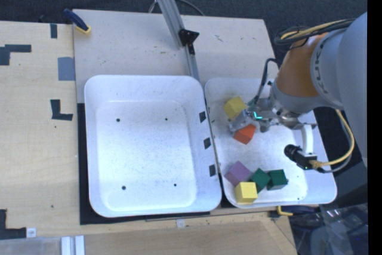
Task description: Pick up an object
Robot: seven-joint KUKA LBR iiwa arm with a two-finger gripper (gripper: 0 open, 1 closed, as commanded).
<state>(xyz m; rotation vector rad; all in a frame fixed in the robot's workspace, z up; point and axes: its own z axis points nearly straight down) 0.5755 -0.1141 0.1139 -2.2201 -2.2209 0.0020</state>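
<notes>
Pale wooden bench (137, 33) carries two white bins side by side. An orange block (243, 136) lies in the right bin (298, 195), and the gripper (246, 123) sits at that block's upper edge, apparently touching it; whether it is open or closed cannot be told. Just above the orange block lies a yellow block (234, 107). Well below it cluster a purple block (238, 172), two green blocks (259, 179) and a second yellow block (246, 191). Left of it sits the left bin (143, 152).

Bulky rounded grey arm casing (352, 63) at right. Glossy orange band (296, 71) above wrist. Thin yellow and black cables (310, 31) looped over far side. Small dark grey two-finger gripper (246, 122), teal light spot (253, 114) on body.
</notes>
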